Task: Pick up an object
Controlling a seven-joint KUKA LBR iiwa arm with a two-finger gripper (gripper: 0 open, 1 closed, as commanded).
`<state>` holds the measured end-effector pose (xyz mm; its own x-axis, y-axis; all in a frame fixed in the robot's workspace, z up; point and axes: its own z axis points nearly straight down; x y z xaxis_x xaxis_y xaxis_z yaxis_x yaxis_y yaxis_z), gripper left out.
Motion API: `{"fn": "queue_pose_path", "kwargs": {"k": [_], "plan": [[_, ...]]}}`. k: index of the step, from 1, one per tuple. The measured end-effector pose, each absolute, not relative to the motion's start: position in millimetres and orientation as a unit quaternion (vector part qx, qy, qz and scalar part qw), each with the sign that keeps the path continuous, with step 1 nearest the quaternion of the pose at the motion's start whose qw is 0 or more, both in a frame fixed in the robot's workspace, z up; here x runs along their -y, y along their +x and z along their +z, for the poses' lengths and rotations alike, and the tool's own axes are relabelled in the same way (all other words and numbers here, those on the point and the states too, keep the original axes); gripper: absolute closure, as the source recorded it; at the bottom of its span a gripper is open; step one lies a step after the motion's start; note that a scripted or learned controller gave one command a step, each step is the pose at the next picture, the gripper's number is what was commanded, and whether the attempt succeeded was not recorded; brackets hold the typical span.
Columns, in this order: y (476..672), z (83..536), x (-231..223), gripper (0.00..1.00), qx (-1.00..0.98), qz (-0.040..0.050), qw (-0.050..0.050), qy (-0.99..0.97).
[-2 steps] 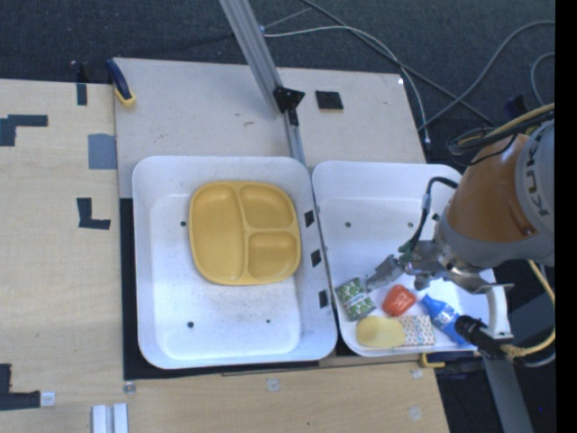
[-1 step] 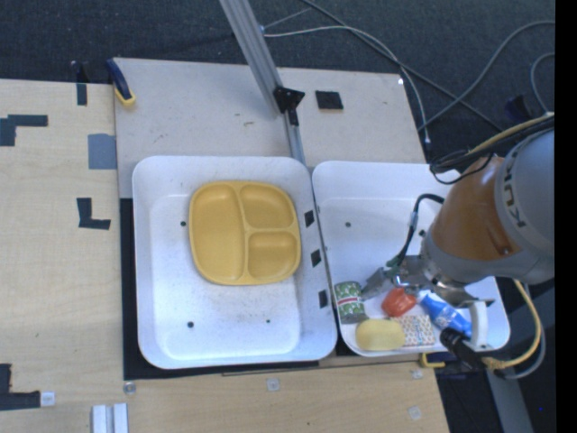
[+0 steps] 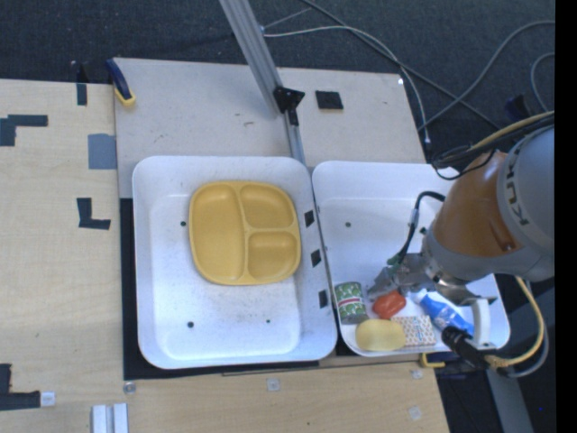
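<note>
The grey two-finger gripper sits low in the right shallow white bin, just above a small red object; can't tell if the jaws are open or closed.

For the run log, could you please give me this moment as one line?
arm: over right bin | gripper: low by red object, grasp unclear | nearby: green can, yellow object | left bin: yellow divided plate

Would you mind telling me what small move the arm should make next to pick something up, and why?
Probably a short descent onto the red object. The tool sits low in the right bin, just above that object's upper edge, with the green can and yellow object close alongside, so a straight drop seems likeliest to avoid them.
</note>
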<state>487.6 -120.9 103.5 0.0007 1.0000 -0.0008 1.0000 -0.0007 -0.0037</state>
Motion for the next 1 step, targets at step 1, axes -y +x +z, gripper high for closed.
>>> {"fn": "queue_pose_path", "kwargs": {"k": [1], "plan": [[483.5,147.8,126.1,1.0,0.707,-0.0003,-0.001,-0.707]]}}
